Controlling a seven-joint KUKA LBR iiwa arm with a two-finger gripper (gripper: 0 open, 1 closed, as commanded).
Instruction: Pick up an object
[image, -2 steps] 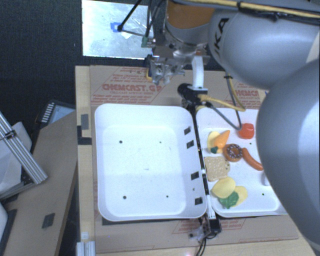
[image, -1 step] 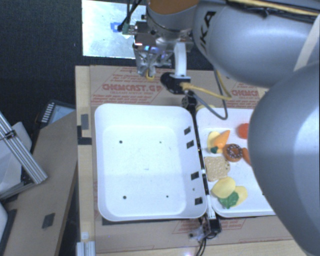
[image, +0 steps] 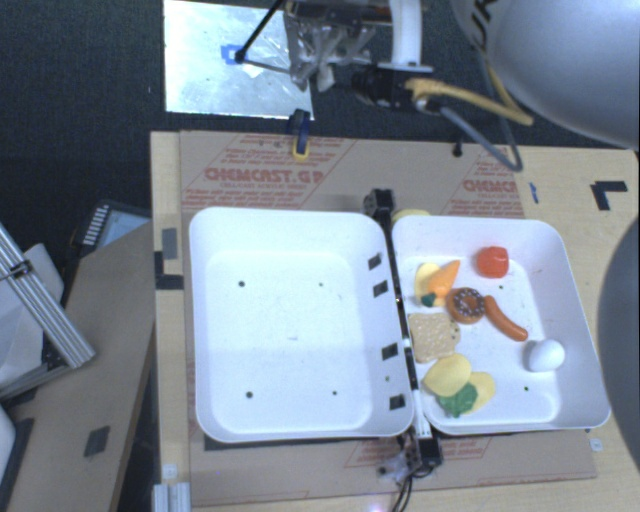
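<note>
Toy foods (image: 467, 305) in right bin (image: 573, 290)

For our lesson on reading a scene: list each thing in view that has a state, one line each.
Left bin: holds no items.
Right bin: holds the toy food.
Tomato: upright, apart from the rest.
Doughnut: flat, touching the sausage.
Egg: on its side, alone.
Cracker: lying flat.

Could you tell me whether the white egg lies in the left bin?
No, the white egg lies in the right bin, near its right wall.
</note>
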